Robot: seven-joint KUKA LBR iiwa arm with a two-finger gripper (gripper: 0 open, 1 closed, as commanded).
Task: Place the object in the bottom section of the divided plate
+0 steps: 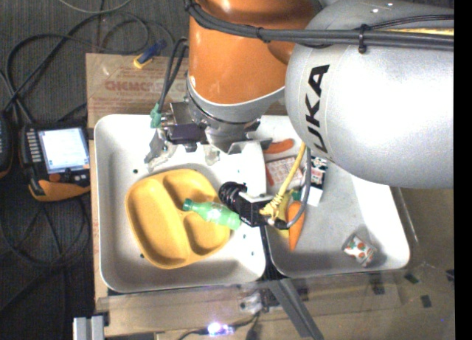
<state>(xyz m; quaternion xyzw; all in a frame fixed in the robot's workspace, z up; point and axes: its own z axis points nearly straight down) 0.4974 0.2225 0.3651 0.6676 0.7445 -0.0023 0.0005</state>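
The arm filled the upper right of the frame, and its orange band and pale casing hid most of the right bin and the back edge of the left bin. The end effector sat just under the orange band, above the top rim of the yellow divided plate. So much of it was covered that I could not tell whether it was spread or pressed together, and nothing could be seen pinched in it. The green bottle-shaped object lay tilted at the plate's right side, across the ridge between the upper and lower right sections, with its wider end reaching the rim. In the right bin an orange carrot showed only in part, a red-and-white packet was cut off by the arm, and a small white crumpled item with red and green marks lay near the lower right corner, too small to identify. At the left edge, off the surface, a device with a lit screen lay among cables.
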